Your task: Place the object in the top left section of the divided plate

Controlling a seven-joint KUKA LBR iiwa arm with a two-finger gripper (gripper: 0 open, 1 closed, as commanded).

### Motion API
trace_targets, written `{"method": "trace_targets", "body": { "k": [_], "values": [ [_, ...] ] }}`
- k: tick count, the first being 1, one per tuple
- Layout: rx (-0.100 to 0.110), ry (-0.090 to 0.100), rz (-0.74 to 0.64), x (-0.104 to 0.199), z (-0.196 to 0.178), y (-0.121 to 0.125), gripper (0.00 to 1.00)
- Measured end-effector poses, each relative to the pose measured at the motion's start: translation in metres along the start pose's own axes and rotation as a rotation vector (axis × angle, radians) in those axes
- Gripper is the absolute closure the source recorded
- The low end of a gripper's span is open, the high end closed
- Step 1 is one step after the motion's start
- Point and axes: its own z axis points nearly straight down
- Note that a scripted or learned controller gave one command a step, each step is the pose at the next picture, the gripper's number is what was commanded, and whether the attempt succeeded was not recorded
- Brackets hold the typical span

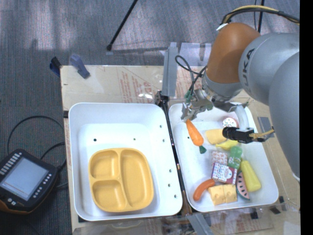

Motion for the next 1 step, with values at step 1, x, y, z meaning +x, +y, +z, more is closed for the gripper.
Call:
{"method": "trace_targets", "body": {
  "k": [1],
  "values": [
    [0.000,0.000,0.000,0.0000,-0.0001,0.0000,0.00]
  ]
}}
